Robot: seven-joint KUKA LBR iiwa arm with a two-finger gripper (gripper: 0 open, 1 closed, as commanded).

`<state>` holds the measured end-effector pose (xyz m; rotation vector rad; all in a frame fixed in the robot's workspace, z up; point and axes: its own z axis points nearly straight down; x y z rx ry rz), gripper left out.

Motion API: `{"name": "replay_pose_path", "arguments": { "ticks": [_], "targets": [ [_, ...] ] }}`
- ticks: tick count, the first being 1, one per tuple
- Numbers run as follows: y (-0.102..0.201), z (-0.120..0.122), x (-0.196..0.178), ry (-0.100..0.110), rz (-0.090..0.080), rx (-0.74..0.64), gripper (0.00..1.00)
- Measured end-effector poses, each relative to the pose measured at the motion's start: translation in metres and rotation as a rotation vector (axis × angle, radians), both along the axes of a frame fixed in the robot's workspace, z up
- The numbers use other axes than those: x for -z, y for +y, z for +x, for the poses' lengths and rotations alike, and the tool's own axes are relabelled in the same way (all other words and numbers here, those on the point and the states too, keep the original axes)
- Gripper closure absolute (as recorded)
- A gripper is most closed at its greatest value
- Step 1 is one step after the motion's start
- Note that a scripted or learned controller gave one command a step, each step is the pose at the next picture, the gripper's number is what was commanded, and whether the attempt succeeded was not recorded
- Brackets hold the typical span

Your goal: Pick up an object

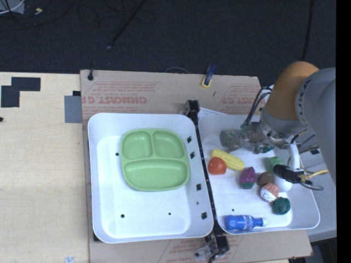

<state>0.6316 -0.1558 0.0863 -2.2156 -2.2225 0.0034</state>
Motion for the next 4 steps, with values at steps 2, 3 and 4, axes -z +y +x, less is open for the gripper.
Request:
{"name": "replay_pose_path", "arguments": {
  "ticks": [2,3,4],
  "targets": [
    [-0.009,0.000,-0.062,-0.007,-0.002,0.002,1.00],
    [-0.010,-0.010,-0.115,-0.006,-0.001,0.007,1.00],
    [-0.011,-0.010,-0.143,-0.006,-0.001,0.005,1.00]
  ]
}}
